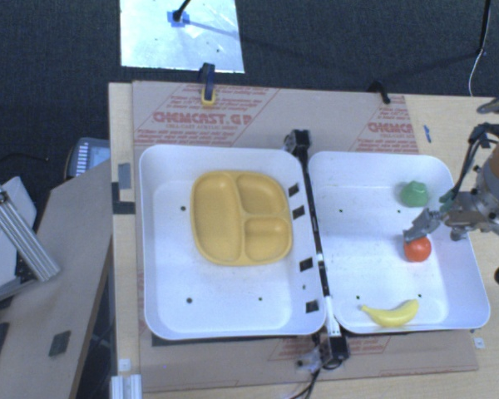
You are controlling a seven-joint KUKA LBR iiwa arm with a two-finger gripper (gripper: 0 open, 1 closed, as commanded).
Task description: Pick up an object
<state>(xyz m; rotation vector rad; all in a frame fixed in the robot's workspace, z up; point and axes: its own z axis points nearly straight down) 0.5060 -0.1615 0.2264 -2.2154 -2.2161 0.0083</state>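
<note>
In the right bin lie three objects: a red-orange tomato-like ball near the right side, a green round piece toward the back, and a yellow banana at the front. My gripper comes in from the right edge and hangs just above the red ball, its grey fingers pointing left and down at the ball's top. I see nothing between the fingers, and their spread is not clear from this angle.
The left bin holds a yellow divided plate. A black divider strip runs between the bins. The arm's wrist covers the right bin's right rim. Cardboard lies under both bins.
</note>
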